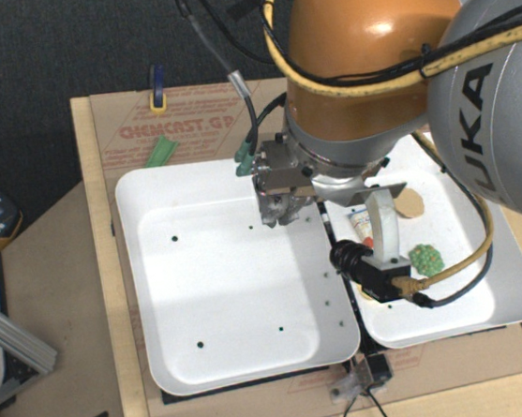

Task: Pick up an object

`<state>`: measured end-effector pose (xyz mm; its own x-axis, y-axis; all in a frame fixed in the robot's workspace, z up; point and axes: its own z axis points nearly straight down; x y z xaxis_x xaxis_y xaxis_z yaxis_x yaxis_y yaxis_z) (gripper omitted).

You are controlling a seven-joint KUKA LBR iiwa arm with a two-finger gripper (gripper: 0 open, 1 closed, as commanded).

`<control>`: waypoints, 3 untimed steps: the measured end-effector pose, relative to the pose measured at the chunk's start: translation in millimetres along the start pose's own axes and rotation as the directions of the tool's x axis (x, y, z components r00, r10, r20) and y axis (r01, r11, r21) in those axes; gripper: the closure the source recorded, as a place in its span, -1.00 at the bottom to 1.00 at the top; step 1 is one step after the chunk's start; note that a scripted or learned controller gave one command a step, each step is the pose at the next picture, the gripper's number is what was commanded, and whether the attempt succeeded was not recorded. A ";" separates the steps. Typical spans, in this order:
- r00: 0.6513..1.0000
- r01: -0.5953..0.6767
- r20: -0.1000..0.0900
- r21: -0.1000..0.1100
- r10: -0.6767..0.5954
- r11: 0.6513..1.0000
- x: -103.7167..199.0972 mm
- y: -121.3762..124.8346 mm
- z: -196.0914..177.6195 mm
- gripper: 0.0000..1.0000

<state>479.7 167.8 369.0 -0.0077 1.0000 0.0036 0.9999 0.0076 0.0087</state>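
1. Nearest the camera, the glossy orange dome-shaped band of the grey robot arm (363, 39) takes up the upper right of the view, with yellow and black cables looped round it and large black letters on the smooth grey casing beside it.
2. Below the dome, the dark metal two-finger gripper (276, 212) hangs over the upper right part of the left shallow white plastic bin (158, 291), near the wall shared by the two bins. Whether its fingers are wide or narrow cannot be told from this view, and nothing is visible between them.
3. There are two bins side by side on a flat brown cardboard sheet (184, 118) on the bench. Both are smooth, with rounded corners.
4. The right shallow white plastic bin (498, 296) holds three small things partly hidden by the arm: a bumpy green rounded object (426, 257), a flat tan disc-like piece (411, 203), and a small white tube with red marking (363, 225), whose long axis runs roughly top to bottom in the view.
5. On the cardboard above the left bin lies one small green strip (160, 151), tilted diagonally, and one blue clip (158, 85) at the cardboard's top edge.
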 end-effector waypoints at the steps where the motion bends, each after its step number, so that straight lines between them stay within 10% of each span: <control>1: 1.000 -0.013 0.010 0.026 0.013 1.000 -46.8 -6.5 224.2 1.00; 2: 1.000 -0.004 0.000 -0.003 0.004 1.000 -17.7 18.5 96.2 1.00; 3: 1.000 -0.014 0.004 0.003 0.014 1.000 -88.0 -1.4 33.0 1.00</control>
<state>479.2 79.9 335.7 0.0061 1.0000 -0.0002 1.0000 -0.0061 0.0060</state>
